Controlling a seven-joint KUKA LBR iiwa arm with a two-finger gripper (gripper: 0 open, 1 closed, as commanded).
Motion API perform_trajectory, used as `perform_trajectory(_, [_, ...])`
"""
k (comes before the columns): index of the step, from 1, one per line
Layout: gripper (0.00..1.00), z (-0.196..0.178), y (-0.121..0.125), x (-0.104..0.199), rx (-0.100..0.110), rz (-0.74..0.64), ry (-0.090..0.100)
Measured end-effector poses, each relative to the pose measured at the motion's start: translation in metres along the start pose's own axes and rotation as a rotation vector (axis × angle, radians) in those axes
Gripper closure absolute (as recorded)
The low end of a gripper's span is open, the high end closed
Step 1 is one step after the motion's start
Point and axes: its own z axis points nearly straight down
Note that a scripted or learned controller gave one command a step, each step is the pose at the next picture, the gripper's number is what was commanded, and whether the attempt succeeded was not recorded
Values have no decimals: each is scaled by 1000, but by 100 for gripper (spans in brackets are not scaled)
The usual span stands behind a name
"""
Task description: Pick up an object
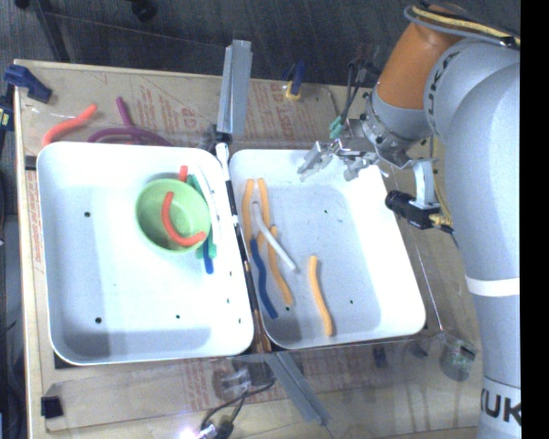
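Camera view: gripper (333, 160) over right bin's (398, 273) far edge, fingers spread, nothing between them. Orange strips (320, 306), white tube (279, 248) and blue strip (262, 286) well below-left of gripper. Green bowl (172, 215) in left bin (73, 273).

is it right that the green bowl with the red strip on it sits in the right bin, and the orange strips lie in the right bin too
Not quite. In the camera view the green bowl with the red strip on it sits in the left bin, not the right one. The rest holds: the orange strips do lie in the right bin.
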Motion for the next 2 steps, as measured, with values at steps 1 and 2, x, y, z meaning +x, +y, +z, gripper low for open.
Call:
perform_trajectory(1, [0, 63, -40, 31, -2, -199, -1])
perform_trajectory(2, [0, 106, -103, 39, -7, -66, -2])
